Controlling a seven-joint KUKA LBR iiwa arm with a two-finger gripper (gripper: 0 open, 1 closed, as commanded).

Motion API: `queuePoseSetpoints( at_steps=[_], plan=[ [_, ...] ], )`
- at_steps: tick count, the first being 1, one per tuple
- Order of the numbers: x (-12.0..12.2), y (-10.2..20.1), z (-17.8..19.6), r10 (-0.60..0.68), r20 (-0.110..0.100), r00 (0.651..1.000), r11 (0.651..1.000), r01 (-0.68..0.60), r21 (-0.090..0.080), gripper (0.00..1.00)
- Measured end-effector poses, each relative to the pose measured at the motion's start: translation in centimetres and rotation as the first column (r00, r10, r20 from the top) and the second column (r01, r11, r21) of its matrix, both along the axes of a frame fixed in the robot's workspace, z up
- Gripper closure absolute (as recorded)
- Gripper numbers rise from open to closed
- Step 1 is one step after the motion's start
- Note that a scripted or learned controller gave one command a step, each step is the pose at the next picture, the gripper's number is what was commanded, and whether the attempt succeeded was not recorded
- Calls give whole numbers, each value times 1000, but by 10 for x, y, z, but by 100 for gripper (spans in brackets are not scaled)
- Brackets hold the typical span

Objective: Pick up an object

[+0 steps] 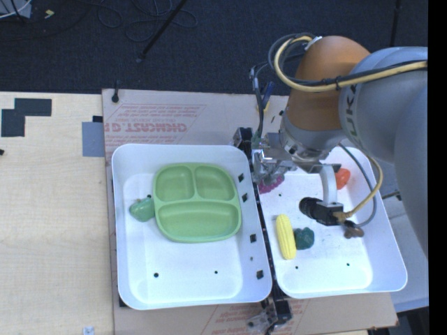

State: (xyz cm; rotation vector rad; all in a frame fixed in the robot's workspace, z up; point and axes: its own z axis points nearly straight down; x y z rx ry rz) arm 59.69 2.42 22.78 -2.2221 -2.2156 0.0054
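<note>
Hanging my end effector [267,166] close over a small magenta toy [274,183] at the right shallow white bin's [335,274] far left corner, I cannot tell whether it is apart or together. I judge the toy light, maybe slippery, best pinched across its middle. That bin also holds a yellow toy corn cob [285,236] just beside a dark green lump [304,239], and an orange piece [341,178]. The left shallow white bin [181,281] holds a light green divided plate [195,202], a small green toy [142,209] beside it

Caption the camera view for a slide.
Pincer at a purple item in the right bin; green divided plate sits in the left bin.
</note>
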Motion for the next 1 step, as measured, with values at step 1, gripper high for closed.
queuePoseSetpoints(
  at_steps=[1],
  plan=[
    [-1,-6,6,4,1,1000,1000,-4,0,100]
  ],
)
